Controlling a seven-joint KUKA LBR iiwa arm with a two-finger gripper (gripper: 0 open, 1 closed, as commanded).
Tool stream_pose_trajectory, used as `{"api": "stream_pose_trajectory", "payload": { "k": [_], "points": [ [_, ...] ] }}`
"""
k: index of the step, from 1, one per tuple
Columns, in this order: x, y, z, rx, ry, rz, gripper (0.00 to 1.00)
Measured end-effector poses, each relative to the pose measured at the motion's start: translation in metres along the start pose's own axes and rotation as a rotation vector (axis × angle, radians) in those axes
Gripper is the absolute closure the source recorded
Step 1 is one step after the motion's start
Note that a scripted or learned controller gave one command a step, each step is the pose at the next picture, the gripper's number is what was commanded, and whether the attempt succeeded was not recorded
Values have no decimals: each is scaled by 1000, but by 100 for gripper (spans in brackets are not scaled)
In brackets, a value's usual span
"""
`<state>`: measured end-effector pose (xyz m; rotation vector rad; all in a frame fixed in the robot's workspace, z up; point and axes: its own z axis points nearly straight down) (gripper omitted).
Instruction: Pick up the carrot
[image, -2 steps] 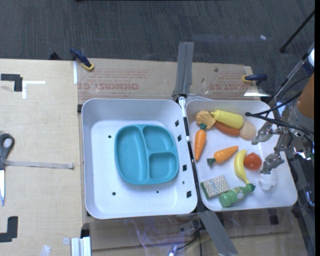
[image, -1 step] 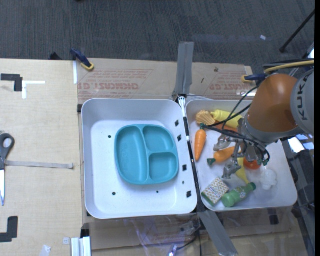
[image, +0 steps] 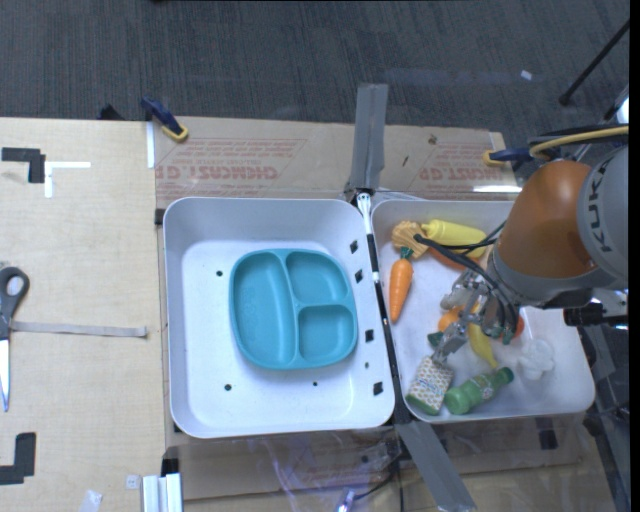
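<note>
The carrot (image: 399, 285), orange with a green top, lies in the right bin (image: 560, 395) against its left wall, pointing toward the front. My gripper (image: 455, 335) hangs low over the middle of that bin, to the right of the carrot and a little nearer the front, apart from it. It sits among small items, just above a speckled packet (image: 428, 385). Nothing of the carrot is inside the gripper.
Around the gripper lie a yellow corn cob (image: 455, 233), a yellow banana-like piece (image: 483, 346), a small orange item (image: 448, 320) and a green bottle (image: 478, 390). The left bin (image: 190, 300) holds a blue divided plate (image: 295, 308). Scissors (image: 8, 300) lie far left.
</note>
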<state>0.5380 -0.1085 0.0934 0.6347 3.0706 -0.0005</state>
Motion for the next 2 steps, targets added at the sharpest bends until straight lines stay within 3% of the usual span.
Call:
{"api": "stream_pose_trajectory", "payload": {
  "k": [1, 2],
  "points": [
    [11, 6, 1, 1, 2, 380, 0],
    [9, 7, -9, 1, -3, 375, 100]
  ]
}}
